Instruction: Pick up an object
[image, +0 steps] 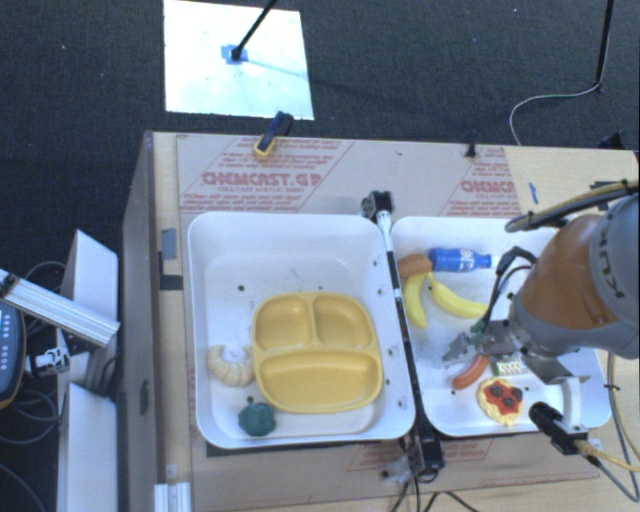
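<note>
The right bin (446, 223) holds a blue bottle (461, 261), a brown bun-like piece (413, 266), two yellow bananas (456, 301), a red-orange sausage (468, 373) and a small pizza piece (502, 399). My gripper (468, 348) is low in this bin, right above the sausage's upper end and just below the bananas. The arm's orange band (560, 280) covers the bin's right side. I see nothing clearly held.
The left bin (290, 232) contains a yellow divided plate (315, 350), a pale croissant-like piece (230, 364) and a green broccoli piece (257, 419). A divider wall (398, 310) runs between the bins. Cables (560, 95) lie at the back right.
</note>
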